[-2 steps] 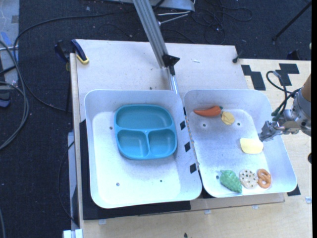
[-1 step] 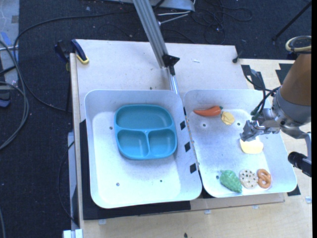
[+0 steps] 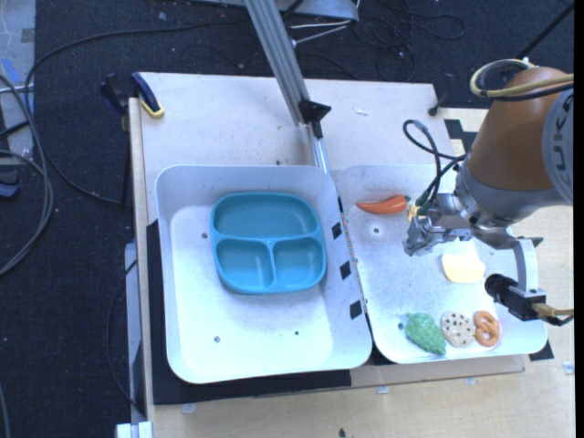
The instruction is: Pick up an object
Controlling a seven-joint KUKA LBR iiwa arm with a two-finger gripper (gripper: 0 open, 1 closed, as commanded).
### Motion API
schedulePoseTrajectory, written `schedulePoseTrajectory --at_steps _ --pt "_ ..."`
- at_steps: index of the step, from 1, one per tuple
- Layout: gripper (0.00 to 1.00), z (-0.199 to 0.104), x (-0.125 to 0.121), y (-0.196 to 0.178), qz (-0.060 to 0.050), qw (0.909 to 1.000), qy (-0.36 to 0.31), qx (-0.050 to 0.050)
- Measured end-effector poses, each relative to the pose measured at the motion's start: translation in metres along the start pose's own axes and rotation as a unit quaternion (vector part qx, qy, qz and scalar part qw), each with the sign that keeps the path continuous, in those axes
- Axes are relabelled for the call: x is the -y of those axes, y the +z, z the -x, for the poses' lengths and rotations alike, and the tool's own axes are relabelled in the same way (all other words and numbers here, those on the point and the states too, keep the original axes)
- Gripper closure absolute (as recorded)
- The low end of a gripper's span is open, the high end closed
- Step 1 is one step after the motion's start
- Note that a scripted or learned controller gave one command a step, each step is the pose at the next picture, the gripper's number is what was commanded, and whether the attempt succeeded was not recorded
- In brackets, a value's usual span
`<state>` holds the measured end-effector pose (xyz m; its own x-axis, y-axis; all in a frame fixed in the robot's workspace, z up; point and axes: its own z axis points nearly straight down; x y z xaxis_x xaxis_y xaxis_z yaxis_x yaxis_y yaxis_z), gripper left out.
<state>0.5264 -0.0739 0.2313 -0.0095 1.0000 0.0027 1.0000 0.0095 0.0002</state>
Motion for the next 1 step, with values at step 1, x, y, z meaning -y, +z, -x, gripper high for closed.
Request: schedulePoseTrajectory --at_steps 1 --pt "1.0 -0.0526 -0.0166 -0.0066 0.001 1.0 0.001 0.0"
